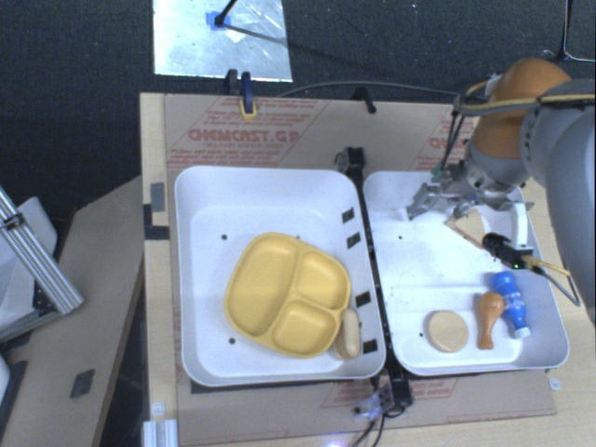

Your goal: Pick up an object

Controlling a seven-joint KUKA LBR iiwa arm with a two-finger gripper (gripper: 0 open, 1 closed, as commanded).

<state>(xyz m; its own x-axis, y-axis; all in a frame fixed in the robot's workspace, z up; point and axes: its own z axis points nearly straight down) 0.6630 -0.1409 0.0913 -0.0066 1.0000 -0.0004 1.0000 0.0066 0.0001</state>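
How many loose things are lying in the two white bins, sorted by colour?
Yellow: 1, the divided tray in the left bin.
Tan or brown: 3, a bread roll, a round disc, a drumstick-shaped piece.
Blue: 1, a small bottle in the right bin.
Total: 5.

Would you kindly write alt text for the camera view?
The arm's pincer hovers over the right bin, which holds a tan disc, a wooden drumstick-shaped piece and a blue toy. The left bin holds a yellow divided tray.
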